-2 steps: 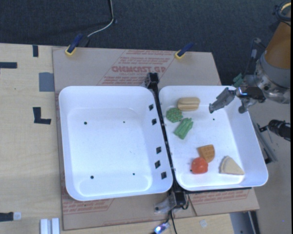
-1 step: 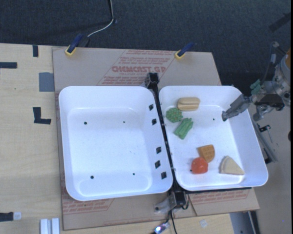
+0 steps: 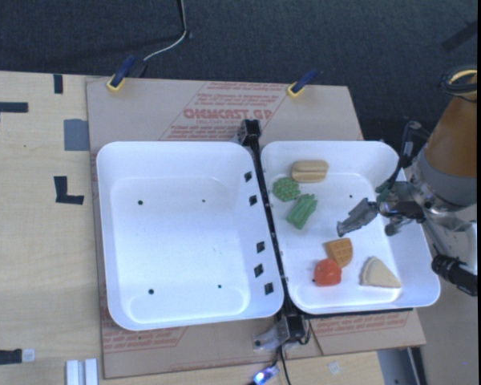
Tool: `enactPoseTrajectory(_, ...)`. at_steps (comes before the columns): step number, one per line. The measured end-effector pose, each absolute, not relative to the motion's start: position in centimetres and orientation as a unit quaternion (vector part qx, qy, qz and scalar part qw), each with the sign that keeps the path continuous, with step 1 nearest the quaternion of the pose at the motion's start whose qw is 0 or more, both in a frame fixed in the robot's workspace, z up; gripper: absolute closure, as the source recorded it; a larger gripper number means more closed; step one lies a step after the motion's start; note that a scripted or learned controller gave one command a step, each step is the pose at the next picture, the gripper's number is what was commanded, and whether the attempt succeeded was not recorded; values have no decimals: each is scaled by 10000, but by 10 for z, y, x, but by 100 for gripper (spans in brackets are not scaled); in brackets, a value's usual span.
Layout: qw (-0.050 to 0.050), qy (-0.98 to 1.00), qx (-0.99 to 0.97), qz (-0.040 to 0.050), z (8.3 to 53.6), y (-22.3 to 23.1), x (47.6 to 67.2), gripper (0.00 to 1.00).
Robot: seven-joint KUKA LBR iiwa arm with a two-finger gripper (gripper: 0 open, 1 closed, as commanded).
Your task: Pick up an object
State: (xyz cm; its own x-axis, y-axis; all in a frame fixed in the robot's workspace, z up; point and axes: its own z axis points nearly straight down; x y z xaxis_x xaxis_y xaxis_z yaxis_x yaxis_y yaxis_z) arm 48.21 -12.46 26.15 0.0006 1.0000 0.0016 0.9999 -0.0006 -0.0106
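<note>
The right bin holds several toy foods. A tan bread roll lies at its far side, with a round green piece and a longer green piece just in front of it. An orange chunk, a red piece and a pale cheese wedge lie near the front. My gripper hangs over the bin's right middle, above and to the right of the orange chunk. Its fingers are spread open with nothing between them.
The left bin sits beside the right one, joined along a black clip strip. Both rest on a cardboard sheet held by yellow-and-blue clamps. A cable runs across the dark floor behind.
</note>
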Motion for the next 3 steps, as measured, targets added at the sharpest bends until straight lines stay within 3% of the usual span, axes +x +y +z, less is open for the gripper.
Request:
enactPoseTrajectory(1, 78, -7075, -7067, 48, 116, -110, 479, 0)
enactPoseTrajectory(2, 26, -7075, -7067, 12, 134, -111, 483, 100)
enactPoseTrajectory(3, 29, -7075, -7068, 13, 134, -111, 482, 0)
